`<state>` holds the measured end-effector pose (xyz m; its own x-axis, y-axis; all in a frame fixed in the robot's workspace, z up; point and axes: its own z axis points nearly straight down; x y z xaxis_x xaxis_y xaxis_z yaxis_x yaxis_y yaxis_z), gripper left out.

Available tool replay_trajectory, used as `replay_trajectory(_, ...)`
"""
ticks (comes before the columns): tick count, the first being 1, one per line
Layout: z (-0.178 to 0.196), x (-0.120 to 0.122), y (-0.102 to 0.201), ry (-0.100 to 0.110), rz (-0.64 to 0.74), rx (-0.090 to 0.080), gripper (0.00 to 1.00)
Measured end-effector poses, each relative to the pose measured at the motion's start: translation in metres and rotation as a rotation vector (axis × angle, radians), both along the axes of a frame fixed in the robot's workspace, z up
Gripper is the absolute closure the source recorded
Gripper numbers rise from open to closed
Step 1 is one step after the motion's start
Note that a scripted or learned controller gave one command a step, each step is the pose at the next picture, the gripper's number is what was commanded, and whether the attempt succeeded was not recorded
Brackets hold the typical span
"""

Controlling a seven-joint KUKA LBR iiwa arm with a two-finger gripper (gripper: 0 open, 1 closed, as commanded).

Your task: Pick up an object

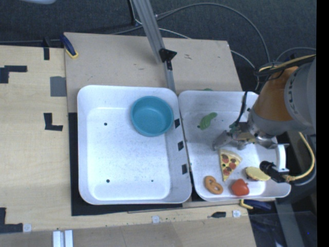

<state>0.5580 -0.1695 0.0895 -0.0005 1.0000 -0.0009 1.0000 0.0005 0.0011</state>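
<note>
While my gripper (222,142) hangs low over the right bin (203,187), I cannot tell from this slant whether it is open or shut, and nothing shows caught in it; so I judge the pick still to be made, and the care lies in the approach.

Just near of the tip lies the pizza slice (229,163), flat on the bin floor with its point toward the near side; it seems the closest candidate, though whether the tip touches its far edge I cannot say. A flat piece like that gives little to squeeze; I would come straight down and span its narrow width rather than its length, pressing close to the floor so the edges do not slip out.

Other choices stand around it: the green leaf (207,120) on the far left of this bin, well apart; the pretzel (213,184) and the red tomato (239,188) at the near wall; the yellow piece (256,174) to the right, close under my wrist. The tomato looks rounder and easier to hold, but it sits against the wall, which could block one side of the grasp.

Left of all this, the left bin (97,189) holds only a blue bowl (151,116) at its far right corner; I would leave it alone.
</note>
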Motion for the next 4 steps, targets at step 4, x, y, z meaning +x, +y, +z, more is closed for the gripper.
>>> replay_trajectory(4,0.164,-0.003,0.0,-0.003,0.0,0.0,1.0)
